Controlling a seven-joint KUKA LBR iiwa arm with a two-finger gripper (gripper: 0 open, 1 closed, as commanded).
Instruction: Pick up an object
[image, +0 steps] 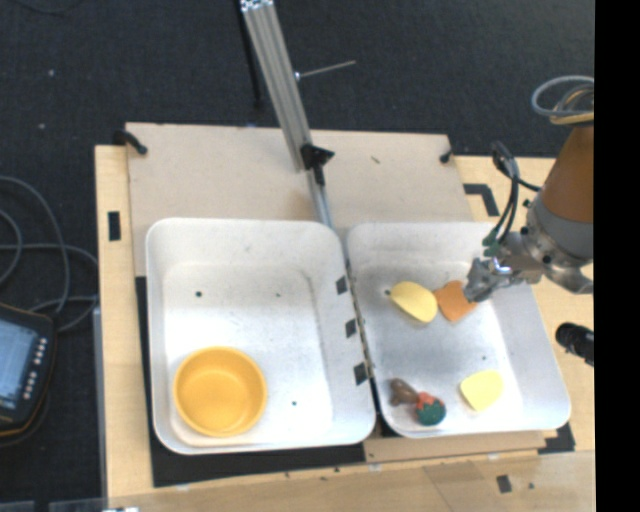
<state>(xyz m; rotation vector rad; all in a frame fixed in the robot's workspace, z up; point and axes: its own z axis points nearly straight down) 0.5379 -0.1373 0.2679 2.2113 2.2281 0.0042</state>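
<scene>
From my remote station I see the bench carrying two shallow white bins side by side. The left bin holds one yellow bowl, upright, in its near left corner. The right bin holds four items. A pale yellow oval piece lies near the middle of the bin, toward the far side. An orange piece lies just to its right, touching or nearly touching it; I cannot tell which. A second pale yellow piece lies near the right near corner, well apart from the first two. A small brown, red and green object lies at the near edge of the bin, left of that second yellow piece. The arm enters from the right, with its orange band above the grey wrist. The tool hangs over the far right part of the right bin, directly at the upper right edge of the orange piece. The tool tip appears to touch or overlap that piece, but the view does not resolve the fingers, so I cannot tell whether the tool is apart, together or clamped on anything. A grey aluminium rail runs from the far edge down to the gap between the two bins. A handheld control unit with its cable lies on the floor to the left of the bench.
</scene>
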